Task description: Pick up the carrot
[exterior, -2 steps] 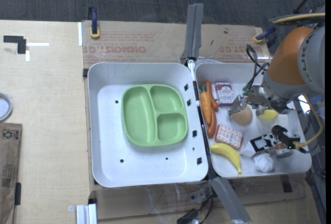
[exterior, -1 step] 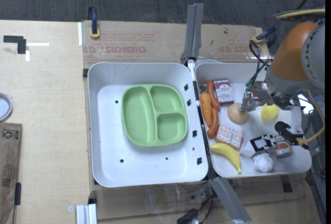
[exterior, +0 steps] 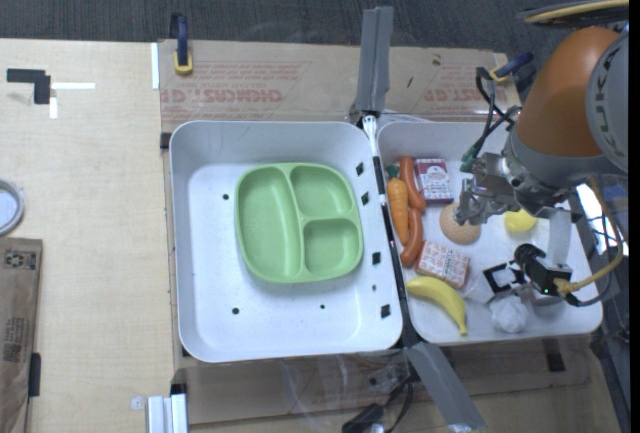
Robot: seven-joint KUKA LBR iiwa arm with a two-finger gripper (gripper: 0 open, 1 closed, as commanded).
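The arm has a large rounded orange shell, glossy, with a pale grey casing at its right edge that carries dark lettering, partly cut off. Below the orange band sits a grey wrist section. Thin black cables loop along its left side, running down to the end effector, a cluster of grey and silver metal parts with small dark fittings. The fine detail there is too small to make out.
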